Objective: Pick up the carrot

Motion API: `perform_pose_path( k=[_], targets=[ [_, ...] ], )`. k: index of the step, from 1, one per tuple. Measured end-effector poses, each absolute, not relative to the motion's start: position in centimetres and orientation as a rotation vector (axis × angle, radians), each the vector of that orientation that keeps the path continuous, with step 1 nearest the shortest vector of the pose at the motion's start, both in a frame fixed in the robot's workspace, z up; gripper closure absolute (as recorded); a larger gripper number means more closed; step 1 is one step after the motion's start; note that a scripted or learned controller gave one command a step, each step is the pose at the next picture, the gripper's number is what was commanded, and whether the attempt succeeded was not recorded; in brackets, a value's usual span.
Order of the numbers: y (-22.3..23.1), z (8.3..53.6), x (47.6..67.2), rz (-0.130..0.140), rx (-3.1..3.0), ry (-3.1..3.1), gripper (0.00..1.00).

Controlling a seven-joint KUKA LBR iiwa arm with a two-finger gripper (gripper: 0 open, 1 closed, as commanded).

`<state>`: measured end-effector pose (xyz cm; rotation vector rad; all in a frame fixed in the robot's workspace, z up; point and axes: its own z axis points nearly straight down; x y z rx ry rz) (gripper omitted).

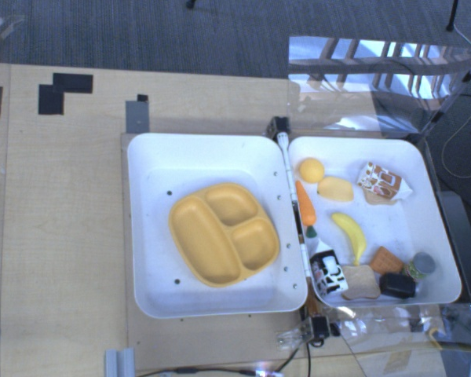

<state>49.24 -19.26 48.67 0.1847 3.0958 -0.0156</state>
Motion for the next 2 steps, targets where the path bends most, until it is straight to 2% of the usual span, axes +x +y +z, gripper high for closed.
perform_pose_path(
  k=[1, 2],
  targets=[
    [-19.2, 50.1, 49.5, -0.023, 0.184, 3.076, 1.00],
    [-15.7, 21.0, 49.0, 0.004, 0.407, 3.115, 1.00]
  ],
)
